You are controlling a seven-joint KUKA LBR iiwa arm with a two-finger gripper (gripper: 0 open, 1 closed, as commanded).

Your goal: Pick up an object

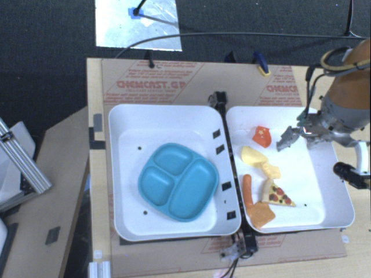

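"CHEMCAST GP" printed in red on brown sheet (174,77) under bins, repeated at right but partly cut off. End effector (288,139) hangs over right bin (330,207), upper part, near red piece (262,135); fingers spread apart, nothing betw. them. Also in right bin: yellow piece (255,156), sausage (248,190), pizza slice (279,196), orange piece (261,214). Left bin (130,132) has blue divided plate (178,181). Tabletop tan; dark carpet beyond w/ silvery sheet (137,16).

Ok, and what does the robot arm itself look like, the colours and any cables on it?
The arm is grey, with a broad orange band above the wrist. A dark cable loops beside it near the top. Its gripper is grey metal, ending in short dull fingers. A black fitting sticks out lower down on the right.
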